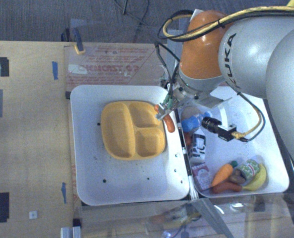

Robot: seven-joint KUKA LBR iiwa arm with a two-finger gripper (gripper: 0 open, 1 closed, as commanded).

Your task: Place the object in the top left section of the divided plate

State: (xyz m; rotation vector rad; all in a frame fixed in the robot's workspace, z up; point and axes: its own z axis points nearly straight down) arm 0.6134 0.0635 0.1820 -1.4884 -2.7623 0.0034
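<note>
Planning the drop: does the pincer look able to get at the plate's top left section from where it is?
Probably yes. The pincer hangs at the plate's right edge, and nothing lies on the plate.

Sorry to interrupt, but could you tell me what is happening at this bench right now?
The KUKA arm reaches in from the right, with its tool at the right edge of the yellow divided plate, which lies in the left bin. A small orange-red object sits just below the tool, at the plate's rim, not yet in any section. Whether the tool grips it is unclear. The right bin holds a carrot, a banana and other small items.
</note>
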